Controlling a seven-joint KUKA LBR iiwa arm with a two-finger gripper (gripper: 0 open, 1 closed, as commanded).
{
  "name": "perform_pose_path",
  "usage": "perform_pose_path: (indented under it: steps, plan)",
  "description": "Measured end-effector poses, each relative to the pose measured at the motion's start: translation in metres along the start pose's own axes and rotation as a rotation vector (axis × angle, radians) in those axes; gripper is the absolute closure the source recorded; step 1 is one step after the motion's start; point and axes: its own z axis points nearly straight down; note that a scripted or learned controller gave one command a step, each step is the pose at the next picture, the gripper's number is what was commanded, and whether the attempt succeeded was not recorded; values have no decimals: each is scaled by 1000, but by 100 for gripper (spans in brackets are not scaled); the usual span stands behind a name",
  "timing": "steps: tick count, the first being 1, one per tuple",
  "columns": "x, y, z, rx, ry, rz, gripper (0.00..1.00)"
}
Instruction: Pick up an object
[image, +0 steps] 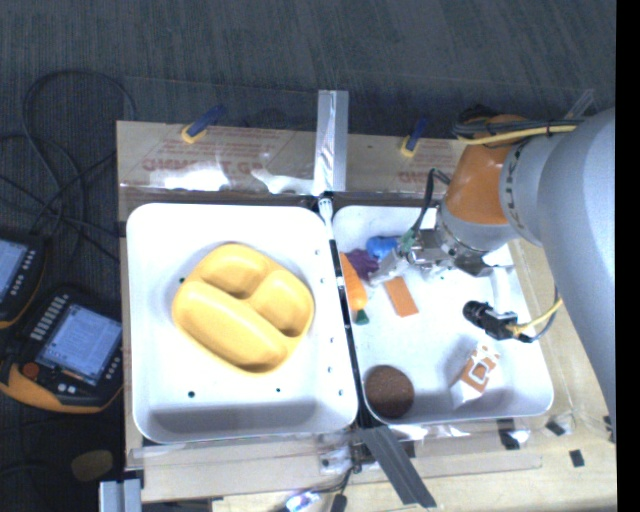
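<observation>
My gripper (418, 247) reaches in from the right and hangs low over the back of the right bin (520, 400). Its tip is right beside a small blue object (381, 245) and a purple one (362, 262); whether it touches either is unclear. An orange carrot-like piece (353, 288) lies along the bin's left wall. A flat orange rectangle (400, 296) lies just in front of the gripper. Nearer the front sit a brown round object (389, 388) and a small white and orange box (478, 368). A large yellow bun-shaped object (243, 304) lies in the left bin (150, 400).
The grey arm with its orange band (478, 195) covers the right bin's back right corner. A black cable fitting (488, 317) hangs off it over the bin's right side. The divider between the bins (345, 340) runs next to the carrot-like piece. Handheld controllers (70, 345) lie left of the bench.
</observation>
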Motion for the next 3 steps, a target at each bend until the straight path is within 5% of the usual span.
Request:
perform_pose_path:
  steps: [1, 2, 3]
  plan:
    - [-1, 0, -10, -1, -1, 1, 100]
    - [54, 52, -94, 13, -1, -36, 100]
    - [55, 52, -95, 14, -3, -53, 100]
